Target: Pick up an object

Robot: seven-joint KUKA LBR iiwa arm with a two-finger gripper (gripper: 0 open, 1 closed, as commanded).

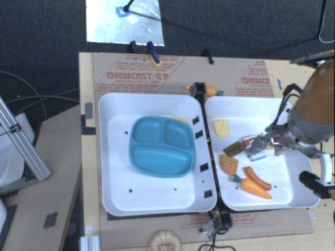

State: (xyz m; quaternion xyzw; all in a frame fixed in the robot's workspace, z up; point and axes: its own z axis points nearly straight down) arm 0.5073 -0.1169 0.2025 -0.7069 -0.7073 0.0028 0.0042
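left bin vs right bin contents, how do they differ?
The left bin bears one large blue divided plate; the right bin bears several small toy foods: cheese, waffle, carrots. The hand hangs over the right bin, not the left. Both bins are shallow and white.

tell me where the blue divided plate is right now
In the camera view, the blue divided plate lies in the middle of the left bin, across the divider from the right bin's toy carrots.

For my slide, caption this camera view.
Arm's hand low in the right bin near two carrots; blue divided plate in the left bin.
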